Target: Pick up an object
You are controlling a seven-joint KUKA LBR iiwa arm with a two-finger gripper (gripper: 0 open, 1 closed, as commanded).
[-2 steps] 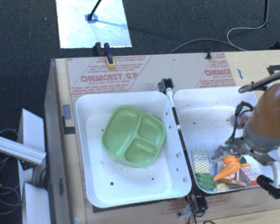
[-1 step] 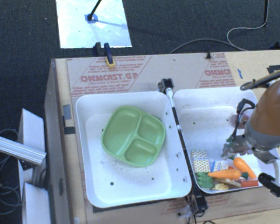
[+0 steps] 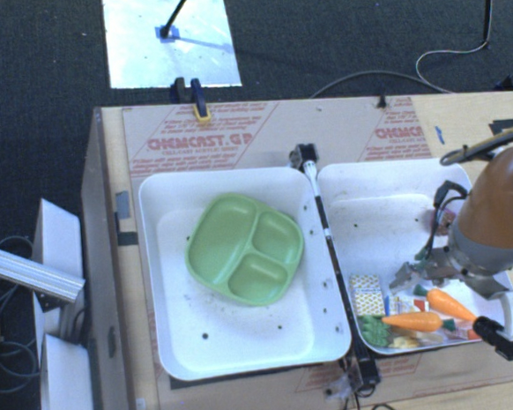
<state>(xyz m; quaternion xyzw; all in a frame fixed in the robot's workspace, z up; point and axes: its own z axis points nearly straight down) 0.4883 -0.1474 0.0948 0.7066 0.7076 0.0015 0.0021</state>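
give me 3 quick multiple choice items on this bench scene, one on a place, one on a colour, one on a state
1. Where does the green divided plate lie?
A. left bin
B. right bin
C. the floor

2. What colour are the two carrots?
A. purple
B. orange
C. white

3. How does the plate lie?
A. stood on edge
B. face down
C. flat, face up

Answers:
1 A, it lies in the left bin.
2 B, both carrots in the right bin are orange.
3 C, its three compartments show from above.
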